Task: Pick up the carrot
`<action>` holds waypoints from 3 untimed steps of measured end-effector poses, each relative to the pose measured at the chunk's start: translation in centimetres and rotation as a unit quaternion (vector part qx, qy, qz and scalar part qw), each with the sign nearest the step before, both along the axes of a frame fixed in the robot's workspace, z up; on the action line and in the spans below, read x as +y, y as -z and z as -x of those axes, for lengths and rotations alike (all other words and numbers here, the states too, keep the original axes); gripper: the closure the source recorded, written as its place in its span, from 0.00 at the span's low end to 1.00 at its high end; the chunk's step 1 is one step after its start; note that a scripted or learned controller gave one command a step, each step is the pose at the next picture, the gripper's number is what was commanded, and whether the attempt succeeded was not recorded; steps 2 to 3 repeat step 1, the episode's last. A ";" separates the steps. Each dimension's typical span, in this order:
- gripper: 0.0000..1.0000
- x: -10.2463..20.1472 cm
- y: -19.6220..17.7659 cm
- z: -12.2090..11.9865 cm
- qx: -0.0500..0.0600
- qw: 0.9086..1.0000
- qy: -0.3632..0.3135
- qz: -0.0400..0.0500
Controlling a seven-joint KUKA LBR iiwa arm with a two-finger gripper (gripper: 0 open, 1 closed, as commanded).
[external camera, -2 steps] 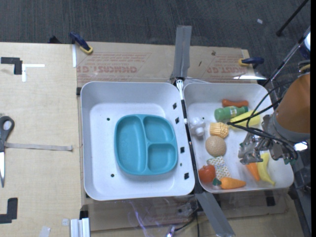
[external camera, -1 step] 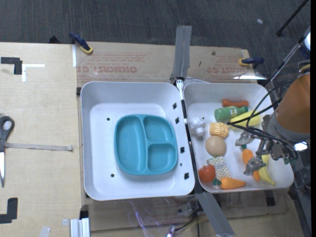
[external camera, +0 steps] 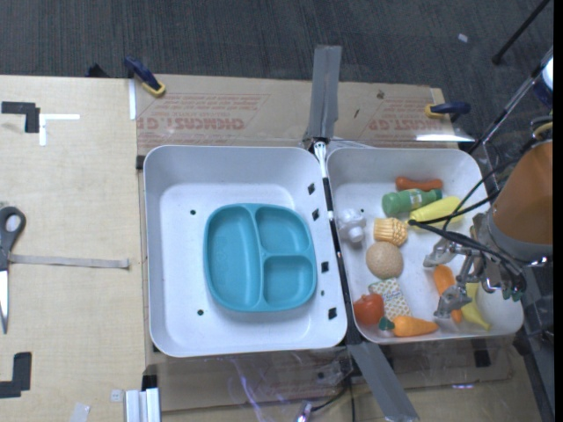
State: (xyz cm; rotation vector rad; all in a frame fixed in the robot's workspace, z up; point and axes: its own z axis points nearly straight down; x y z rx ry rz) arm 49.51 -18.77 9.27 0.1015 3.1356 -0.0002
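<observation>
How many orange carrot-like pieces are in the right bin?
3: one at the front wall, one between the gripper fingers, one at the back. Others may be hidden.

orange carrot [external camera: 413, 326], lying flat, right bin's near edge

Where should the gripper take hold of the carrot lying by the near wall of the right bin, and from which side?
Grip the carrot across its thick orange middle, coming straight down. It lies flat, pointing right, with the bin wall just below and a tomato to its left.
</observation>
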 end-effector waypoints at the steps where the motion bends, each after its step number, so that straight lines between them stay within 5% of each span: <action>1: 1.00 0.0 -1.0 -0.3 -0.003 1.000 -0.001 0.001; 3: 1.00 0.0 -1.0 -0.3 -0.003 1.000 -0.001 0.001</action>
